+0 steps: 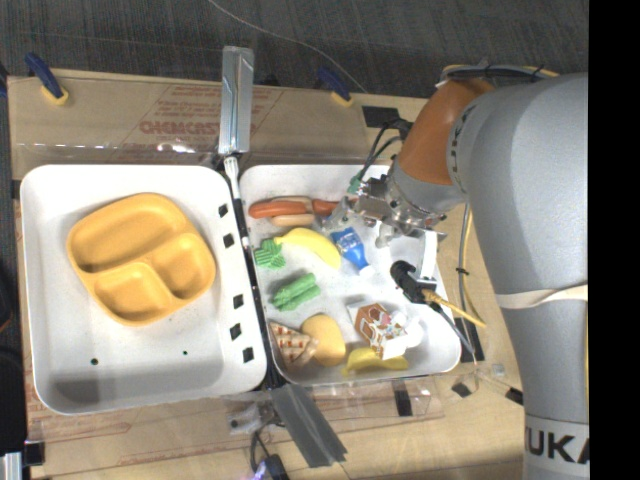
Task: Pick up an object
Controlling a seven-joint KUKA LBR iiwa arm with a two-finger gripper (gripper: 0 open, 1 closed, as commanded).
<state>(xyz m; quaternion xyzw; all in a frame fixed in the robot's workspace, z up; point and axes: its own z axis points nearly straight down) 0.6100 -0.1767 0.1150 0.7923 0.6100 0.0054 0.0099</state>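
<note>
Whether the jaws are spread or pressed together cannot be told, the gripper (pixel 385 218) hanging low in the right bin (pixel 440 353) just right of the blue object (pixel 350 248), with the banana (pixel 310 245) and hot dog (pixel 290 208) farther left.

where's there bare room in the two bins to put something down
Most free floor is in the left bin: a wide strip between the yellow divided tray and its near wall. The right bin is crowded: hot dog, banana, green pieces and the gripper leave only small gaps between items.
</note>
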